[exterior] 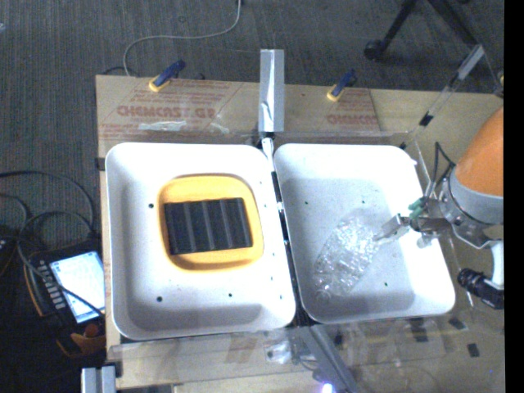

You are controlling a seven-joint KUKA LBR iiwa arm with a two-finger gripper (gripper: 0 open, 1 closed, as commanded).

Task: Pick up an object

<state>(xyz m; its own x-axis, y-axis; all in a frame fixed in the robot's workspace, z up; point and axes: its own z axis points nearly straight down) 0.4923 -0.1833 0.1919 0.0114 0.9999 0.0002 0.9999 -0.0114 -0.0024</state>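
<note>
Camera view: hand [403, 224] beside plastic bottle [348, 252]

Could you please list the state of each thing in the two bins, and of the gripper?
Yellow tray with dark grille: lying flat in the left bin, untouched.
Clear plastic bottle: lying on its side in the right bin, crumpled-looking.
Gripper: low at the bottle's upper end; finger state unclear.

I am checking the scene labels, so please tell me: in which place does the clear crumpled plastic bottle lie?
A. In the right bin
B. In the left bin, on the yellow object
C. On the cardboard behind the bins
A: the clear plastic bottle lies on the floor of the right bin, near the gripper.
</note>
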